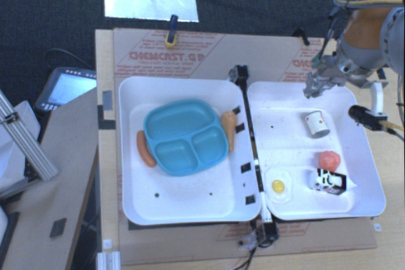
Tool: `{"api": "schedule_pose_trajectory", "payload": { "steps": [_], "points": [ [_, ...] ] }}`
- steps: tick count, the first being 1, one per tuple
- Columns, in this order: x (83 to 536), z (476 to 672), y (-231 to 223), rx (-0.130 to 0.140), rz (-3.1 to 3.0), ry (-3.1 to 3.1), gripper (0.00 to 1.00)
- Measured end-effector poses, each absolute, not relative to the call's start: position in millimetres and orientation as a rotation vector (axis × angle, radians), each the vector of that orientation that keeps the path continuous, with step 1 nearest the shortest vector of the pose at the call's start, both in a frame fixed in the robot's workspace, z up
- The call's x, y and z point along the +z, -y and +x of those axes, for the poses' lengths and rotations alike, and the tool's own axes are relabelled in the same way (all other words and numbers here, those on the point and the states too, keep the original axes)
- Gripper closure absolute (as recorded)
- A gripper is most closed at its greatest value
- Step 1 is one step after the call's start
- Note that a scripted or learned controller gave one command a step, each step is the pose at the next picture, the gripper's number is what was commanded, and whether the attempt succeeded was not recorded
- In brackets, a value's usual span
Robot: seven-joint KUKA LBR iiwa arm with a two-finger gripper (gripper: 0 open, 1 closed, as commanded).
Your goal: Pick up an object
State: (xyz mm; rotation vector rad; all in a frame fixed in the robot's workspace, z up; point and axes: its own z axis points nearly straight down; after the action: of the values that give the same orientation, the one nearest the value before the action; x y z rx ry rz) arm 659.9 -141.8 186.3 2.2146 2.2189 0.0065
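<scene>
Left bin (pixel 136 199): blue tray (pixel 185 136), sausage (pixel 145 148), carrot (pixel 228 128).
Right bin (pixel 370 196): fried egg (pixel 278 186), white can (pixel 316 123), red ball (pixel 328 159), black-white block (pixel 330 181).
Gripper (pixel 314 86): over right bin's far edge; nothing between the fingers.
White can: just below-right of gripper, apart.

— Bins? Two white bins (pixel 190 212), side by side.
— Left bin? One blue tray (pixel 185 136), one sausage (pixel 145 148), one carrot (pixel 228 129).
— Right bin? One can (pixel 315 124), one fried egg (pixel 278 186), one pink ball (pixel 329 160), one black-and-white block (pixel 329 181).
</scene>
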Motion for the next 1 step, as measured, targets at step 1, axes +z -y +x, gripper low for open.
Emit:
{"api": "schedule_pose_trajectory", "payload": {
  "steps": [1],
  "points": [
    [241.4,651.3,143.6,0.006,2.217,-2.217,1.0]
  ]
}}
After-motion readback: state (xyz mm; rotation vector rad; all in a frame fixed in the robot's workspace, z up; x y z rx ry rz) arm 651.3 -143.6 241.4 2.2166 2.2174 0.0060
